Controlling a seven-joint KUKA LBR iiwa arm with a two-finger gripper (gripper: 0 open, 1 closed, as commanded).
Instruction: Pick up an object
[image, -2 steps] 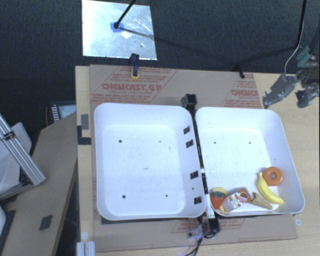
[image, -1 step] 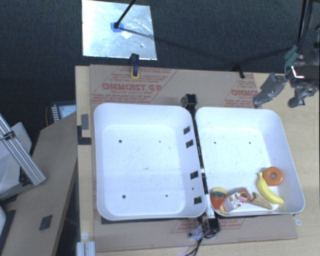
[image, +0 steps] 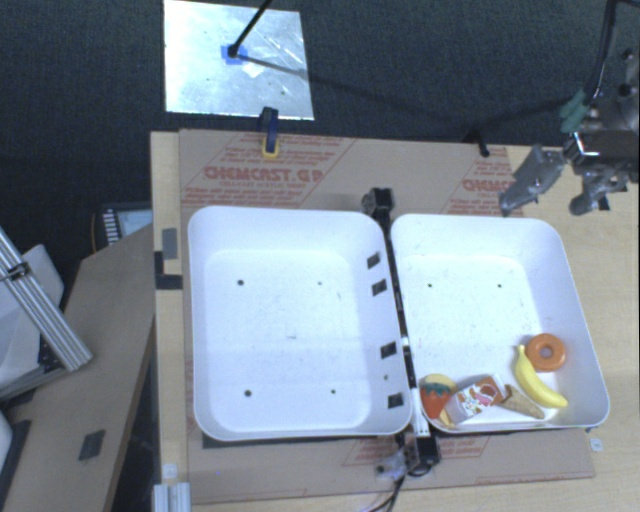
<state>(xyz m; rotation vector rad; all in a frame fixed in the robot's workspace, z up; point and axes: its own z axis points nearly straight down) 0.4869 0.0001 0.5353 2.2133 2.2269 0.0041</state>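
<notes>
The gripper (image: 553, 190) hangs at about two o'clock in the view, above the far right corner of the right bin (image: 470, 235), its two grey fingers (image: 524, 182) spread wide with nothing between them. All the objects lie clustered at about five o'clock in that bin's near right corner: a banana (image: 536, 380) whose long axis runs from eleven to five o'clock, an orange ring (image: 546, 350) touching its upper side, a red-and-white packet (image: 474, 398) and a small orange-red fruit (image: 437, 393) at the near wall. The left bin (image: 290, 230) sits beside it across a black hinge strip (image: 392, 300).
</notes>
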